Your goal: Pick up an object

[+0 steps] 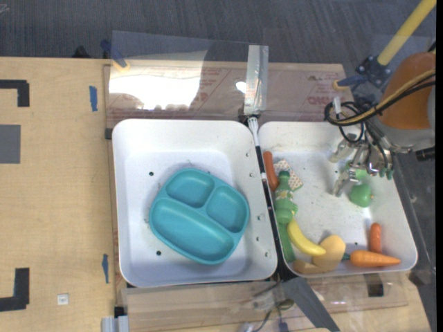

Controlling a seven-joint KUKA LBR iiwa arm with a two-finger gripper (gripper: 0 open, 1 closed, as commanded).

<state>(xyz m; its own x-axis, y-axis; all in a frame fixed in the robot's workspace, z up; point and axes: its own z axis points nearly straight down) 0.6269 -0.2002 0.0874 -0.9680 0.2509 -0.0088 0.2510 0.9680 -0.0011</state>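
Down at the near edge of the right bin (405, 216), a carrot (372, 258), a banana (303, 240) and a yellowish fruit (331, 250) crowd together, while the likely target, a small green object (360, 196), sits just under the end effector (353, 173) near the right wall. That wall is the worry: a rounded piece could squirt sideways or the grasp could close on nothing. Reaching in from the right, the arm (410, 101) points its wrist down, though whether the end effector is wide or pinched can't be made out.
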